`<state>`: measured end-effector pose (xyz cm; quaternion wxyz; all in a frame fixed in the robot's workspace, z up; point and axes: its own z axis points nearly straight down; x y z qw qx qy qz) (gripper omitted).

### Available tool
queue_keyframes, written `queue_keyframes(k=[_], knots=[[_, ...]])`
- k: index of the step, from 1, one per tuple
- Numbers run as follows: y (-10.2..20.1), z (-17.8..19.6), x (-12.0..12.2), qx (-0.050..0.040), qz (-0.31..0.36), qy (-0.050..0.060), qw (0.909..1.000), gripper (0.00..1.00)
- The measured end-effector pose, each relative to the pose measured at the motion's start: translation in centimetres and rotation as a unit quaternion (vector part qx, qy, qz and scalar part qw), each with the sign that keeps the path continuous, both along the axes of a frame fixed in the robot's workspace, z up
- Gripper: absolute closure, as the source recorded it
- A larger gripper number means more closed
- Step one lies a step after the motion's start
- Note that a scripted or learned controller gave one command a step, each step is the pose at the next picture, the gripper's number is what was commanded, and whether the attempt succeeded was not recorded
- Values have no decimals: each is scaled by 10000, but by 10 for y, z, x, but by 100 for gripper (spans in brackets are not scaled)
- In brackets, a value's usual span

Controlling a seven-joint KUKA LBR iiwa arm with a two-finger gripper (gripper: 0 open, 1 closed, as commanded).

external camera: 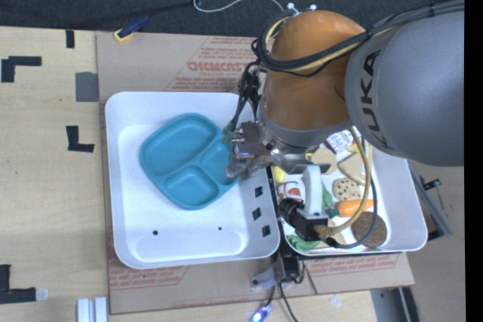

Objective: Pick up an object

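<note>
Lying in left bin (121, 162), blue tray (185, 160), right edge touching fingers (240, 156), grip state unclear

You are looking at two shallow white plastic bins, the left bin (128, 185) smooth and slightly glossy, the right bin (404, 226) of the same finish. The blue divided plastic tray (181, 158) looks smooth and matt. Under both bins lies a sheet of brown printed cardboard (173, 60), dull and papery, on a pale wood-look desk (38, 200). The arm's grey casing (419, 79) has a satin sheen; its orange band (309, 72) shines more glossily.
</note>
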<state>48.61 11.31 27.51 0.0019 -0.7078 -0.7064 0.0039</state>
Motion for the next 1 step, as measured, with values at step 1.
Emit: queue_keyframes(k=[1], knots=[[53, 135, -2, 46, 53, -105, 9999, 100]])
